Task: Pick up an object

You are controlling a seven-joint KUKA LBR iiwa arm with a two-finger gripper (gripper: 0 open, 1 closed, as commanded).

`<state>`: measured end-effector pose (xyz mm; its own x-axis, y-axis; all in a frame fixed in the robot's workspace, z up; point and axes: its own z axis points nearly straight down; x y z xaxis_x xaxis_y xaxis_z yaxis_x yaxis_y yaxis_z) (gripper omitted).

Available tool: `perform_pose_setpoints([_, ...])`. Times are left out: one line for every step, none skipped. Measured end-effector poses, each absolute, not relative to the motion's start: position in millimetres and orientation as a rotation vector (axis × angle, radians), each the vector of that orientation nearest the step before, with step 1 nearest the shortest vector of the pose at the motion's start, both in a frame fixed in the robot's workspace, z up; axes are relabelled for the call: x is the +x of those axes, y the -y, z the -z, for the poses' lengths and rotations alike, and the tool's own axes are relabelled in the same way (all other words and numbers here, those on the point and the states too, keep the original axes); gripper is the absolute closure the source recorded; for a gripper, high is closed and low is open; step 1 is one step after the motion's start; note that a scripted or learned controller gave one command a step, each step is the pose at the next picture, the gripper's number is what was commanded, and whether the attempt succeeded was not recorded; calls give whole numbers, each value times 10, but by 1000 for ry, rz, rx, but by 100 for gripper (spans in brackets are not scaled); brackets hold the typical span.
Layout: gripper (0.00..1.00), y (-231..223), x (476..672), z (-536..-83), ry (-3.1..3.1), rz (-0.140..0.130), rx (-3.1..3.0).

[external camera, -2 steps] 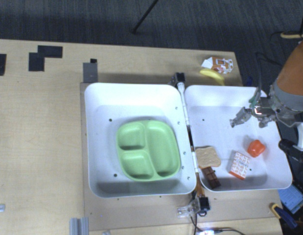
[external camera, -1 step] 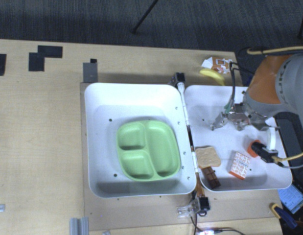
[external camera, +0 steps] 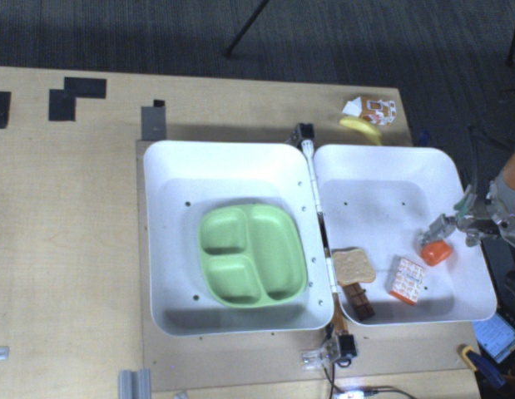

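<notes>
Right bin [external camera: 382, 173]: I log the gripper [external camera: 453, 225] low at its right rim, jaws released, one finger reaching toward the orange object [external camera: 437, 253] just below it, nothing between them. Beside that lies a patterned packet [external camera: 407, 280]; a tan slice [external camera: 354, 265] and a brown bar [external camera: 358, 300] crowd the left wall. The bin's upper half is open floor. Left bin [external camera: 165, 223]: green divided tray [external camera: 252, 254] at centre. Pale wooden bench [external camera: 66, 248]; dark carpet [external camera: 157, 15] beyond.
</notes>
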<state>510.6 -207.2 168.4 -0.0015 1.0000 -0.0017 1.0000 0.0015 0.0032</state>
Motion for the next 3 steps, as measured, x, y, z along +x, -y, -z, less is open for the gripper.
perform_pose_setpoints([0,1651,4889,-865,-2219,-6,2215])
perform_pose_setpoints([100,1652,4911,-979,-2217,-11,2210])
perform_pose_setpoints([100,1280,4880,-1892,-2225,-5,2214])
